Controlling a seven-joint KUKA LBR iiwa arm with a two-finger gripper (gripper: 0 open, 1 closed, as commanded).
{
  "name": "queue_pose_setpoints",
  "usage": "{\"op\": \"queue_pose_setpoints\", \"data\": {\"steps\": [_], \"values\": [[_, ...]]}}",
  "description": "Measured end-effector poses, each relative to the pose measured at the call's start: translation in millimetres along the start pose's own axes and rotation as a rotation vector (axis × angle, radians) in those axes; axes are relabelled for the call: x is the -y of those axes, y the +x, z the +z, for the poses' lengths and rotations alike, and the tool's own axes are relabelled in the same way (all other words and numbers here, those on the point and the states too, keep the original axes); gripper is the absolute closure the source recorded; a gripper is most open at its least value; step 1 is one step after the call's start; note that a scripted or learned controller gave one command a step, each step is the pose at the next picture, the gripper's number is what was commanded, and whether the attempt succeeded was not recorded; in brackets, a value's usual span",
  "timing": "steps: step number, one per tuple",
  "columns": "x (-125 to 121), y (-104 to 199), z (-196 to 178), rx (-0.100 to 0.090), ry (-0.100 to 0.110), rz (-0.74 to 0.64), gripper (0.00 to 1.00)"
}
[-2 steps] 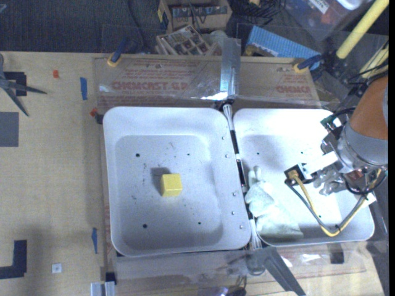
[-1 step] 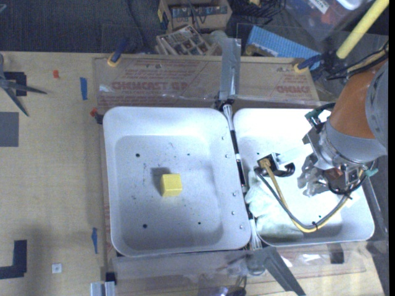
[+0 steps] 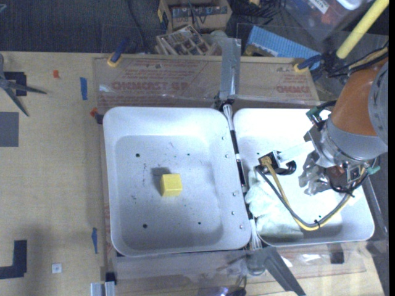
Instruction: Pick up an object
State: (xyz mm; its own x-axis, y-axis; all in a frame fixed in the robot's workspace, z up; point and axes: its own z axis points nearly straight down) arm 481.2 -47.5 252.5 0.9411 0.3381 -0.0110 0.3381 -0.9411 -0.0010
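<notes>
Over the right shallow white plastic bin (image 3: 364, 227), well apart from the small yellow cube (image 3: 171, 184), the gripper (image 3: 315, 180) hangs empty, apparently approaching; next it must reach the cube.

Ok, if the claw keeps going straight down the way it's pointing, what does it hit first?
Probably the bare floor of the right shallow white bin. The claw points down beside the yellow-and-black cable, though depth is hard to judge from above.
</notes>
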Motion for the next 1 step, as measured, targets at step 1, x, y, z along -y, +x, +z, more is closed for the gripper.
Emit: {"op": "queue_pose_setpoints", "data": {"steps": [1], "values": [[0.3,1.0,-7.3,0.006,0.000,-0.002,1.00]]}}
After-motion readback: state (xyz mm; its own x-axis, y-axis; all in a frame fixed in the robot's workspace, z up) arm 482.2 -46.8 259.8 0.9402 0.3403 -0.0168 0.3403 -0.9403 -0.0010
